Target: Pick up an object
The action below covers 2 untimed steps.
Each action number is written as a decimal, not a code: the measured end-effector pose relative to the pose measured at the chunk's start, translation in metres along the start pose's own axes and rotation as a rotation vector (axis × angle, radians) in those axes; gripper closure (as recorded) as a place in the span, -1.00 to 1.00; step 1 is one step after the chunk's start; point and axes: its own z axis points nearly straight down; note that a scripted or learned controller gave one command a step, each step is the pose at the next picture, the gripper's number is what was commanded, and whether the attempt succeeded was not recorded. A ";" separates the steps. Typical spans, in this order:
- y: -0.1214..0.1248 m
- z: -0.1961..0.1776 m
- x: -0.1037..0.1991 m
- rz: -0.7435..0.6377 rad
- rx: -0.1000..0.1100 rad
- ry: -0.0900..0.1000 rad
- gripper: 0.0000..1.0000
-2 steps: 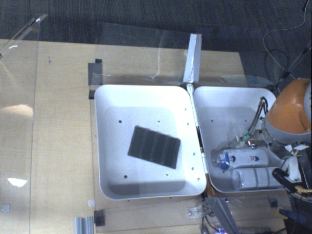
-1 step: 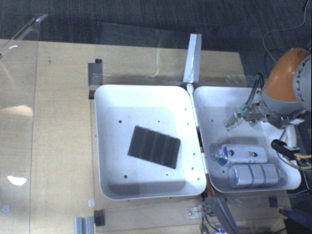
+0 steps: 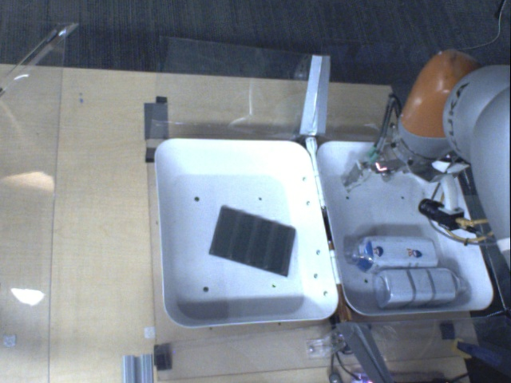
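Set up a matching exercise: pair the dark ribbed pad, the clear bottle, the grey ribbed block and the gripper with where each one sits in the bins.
Things:
1. dark ribbed pad
2. clear bottle
3. grey ribbed block
4. gripper

Places:
A. right bin, along the near wall
B. over the right bin's far left part
C. middle of the left bin
D. right bin, just beyond the grey block

Pairs: 1-C, 2-D, 3-A, 4-B

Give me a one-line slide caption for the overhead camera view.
Arm's pincer over the right bin, which holds a bottle and grey pack; dark pad in left bin.
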 end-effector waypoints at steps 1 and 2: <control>-0.067 -0.085 0.008 -0.037 0.000 0.000 -1.00; -0.114 -0.003 0.066 0.034 -0.005 -0.001 -1.00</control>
